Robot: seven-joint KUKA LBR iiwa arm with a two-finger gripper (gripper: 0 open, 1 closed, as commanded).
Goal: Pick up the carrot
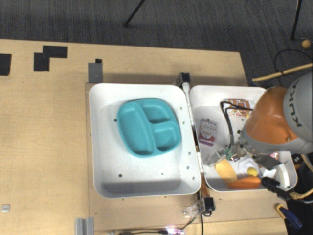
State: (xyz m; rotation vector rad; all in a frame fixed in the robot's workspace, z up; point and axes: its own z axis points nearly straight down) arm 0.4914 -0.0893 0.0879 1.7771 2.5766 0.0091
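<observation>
Carrot (244, 182), a smooth orange tapered root, lies just below the gripper (238, 153), touching a yellow rounded block (225, 170); crowding could spoil the grasp. Jaw state: cannot tell.

1. We saw a dark grey carpeted floor (195, 18) across the top, beyond the bench.
2. We noted a thin dark stand leg (142, 5) slanting over that carpet.
3. We found the light wooden bench (44, 146) evenly lit, with black square marks (49, 57) near its far left edge.
</observation>
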